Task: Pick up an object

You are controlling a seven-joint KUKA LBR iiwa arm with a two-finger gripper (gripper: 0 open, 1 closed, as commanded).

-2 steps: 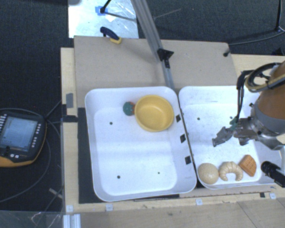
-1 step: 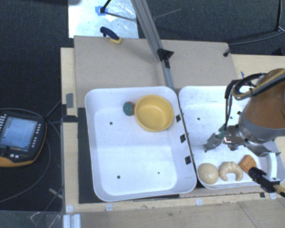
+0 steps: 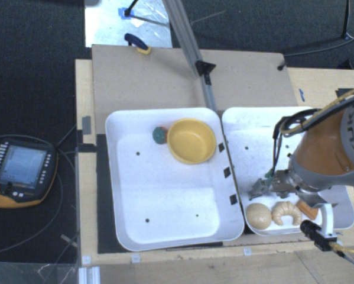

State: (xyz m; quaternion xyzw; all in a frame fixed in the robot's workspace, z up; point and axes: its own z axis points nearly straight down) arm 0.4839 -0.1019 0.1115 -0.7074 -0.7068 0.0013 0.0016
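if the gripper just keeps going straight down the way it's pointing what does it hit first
Probably the round beige object in the right bin, just below the gripper. The croissant-shaped piece lies slightly to the side. Depth is hard to judge from this slanted view.

Two white bins sit side by side at centre frame: the left bin (image 3: pixel 129 218) holds a yellow bowl (image 3: pixel 191 141) in its upper right part, with a small dark green ball (image 3: pixel 159 135) touching the bowl's left side. In the right bin (image 3: pixel 247 129), the gripper (image 3: pixel 264 188) sits low just above a round beige bun (image 3: pixel 259 215) and a croissant (image 3: pixel 286 212) lying at the lower edge. A teach pendant (image 3: pixel 18 171) lies on the dark floor at the left of frame.
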